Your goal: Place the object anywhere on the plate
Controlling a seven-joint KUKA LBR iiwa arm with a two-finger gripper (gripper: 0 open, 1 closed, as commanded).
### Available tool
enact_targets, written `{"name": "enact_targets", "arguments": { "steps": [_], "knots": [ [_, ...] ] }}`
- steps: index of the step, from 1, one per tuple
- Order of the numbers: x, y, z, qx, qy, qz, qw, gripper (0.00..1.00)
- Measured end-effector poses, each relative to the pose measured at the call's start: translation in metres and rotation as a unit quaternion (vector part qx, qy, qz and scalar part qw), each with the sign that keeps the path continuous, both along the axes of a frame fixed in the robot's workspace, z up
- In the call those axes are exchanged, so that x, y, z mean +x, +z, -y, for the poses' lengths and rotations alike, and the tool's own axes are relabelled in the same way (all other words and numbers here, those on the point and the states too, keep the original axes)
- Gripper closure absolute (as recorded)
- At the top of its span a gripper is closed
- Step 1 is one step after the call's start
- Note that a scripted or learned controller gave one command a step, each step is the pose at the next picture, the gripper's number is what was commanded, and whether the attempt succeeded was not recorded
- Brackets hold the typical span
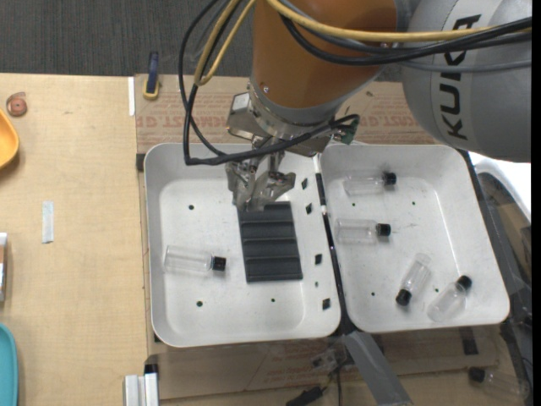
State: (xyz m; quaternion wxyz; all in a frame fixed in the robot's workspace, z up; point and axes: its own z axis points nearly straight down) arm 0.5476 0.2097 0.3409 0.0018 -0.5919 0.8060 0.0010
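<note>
two bins: in the left bin one clear vial lies beside the dark ribbed plate. the gripper hangs over the plate's top edge; its grip can't be read, nothing visibly held. any release should be low and over the plate's centre. four vials lie in the right bin.

White bins hold a black ribbed plate and clear, black-capped vials.

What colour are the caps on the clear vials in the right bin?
Black, on all four vials in the right bin; camera view.
</note>
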Motion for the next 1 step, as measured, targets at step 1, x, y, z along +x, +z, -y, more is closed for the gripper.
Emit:
{"name": "enact_targets", "arguments": {
  "steps": [1],
  "knots": [
    [0.0307, -0.0703, -0.0126, -0.0001, 0.018, -0.001, 0.9998, 1.00]
  ]
}}
